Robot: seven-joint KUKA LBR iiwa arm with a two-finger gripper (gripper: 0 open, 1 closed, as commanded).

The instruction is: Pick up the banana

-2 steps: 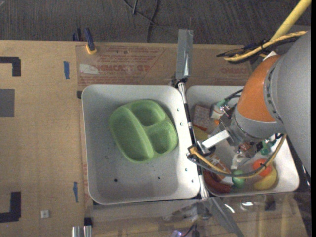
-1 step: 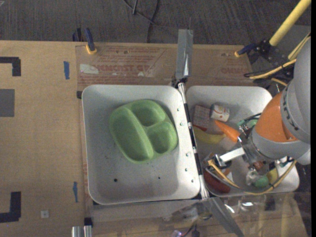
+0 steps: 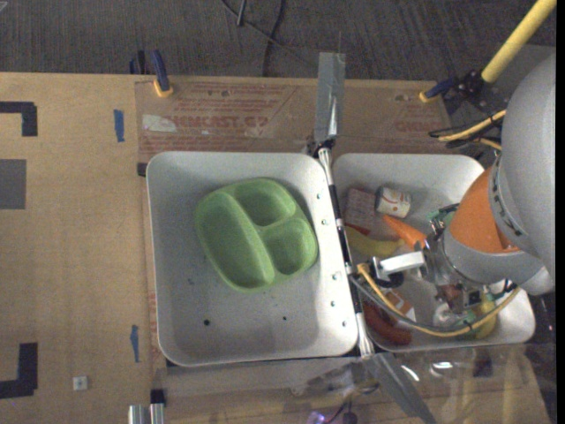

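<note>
The arm reaches into the right bin (image 3: 415, 164) from the right, and its grey and orange wrist covers much of that bin. My gripper (image 3: 452, 300) points down near the bin's front right, among small items. A yellow curved piece that looks like the banana (image 3: 485, 324) pokes out just right of the gripper, partly hidden by the wrist. Another yellow item (image 3: 365, 241) lies by the bin's left wall, beside an orange carrot (image 3: 404, 230). I see nothing held.
The left bin (image 3: 177, 307) holds a green divided plate (image 3: 256, 232). In the right bin lie a brown block (image 3: 360, 205), a white cup (image 3: 393, 201) and a red item (image 3: 388, 329) at the front. A yellow cable (image 3: 415, 327) loops under the wrist.
</note>
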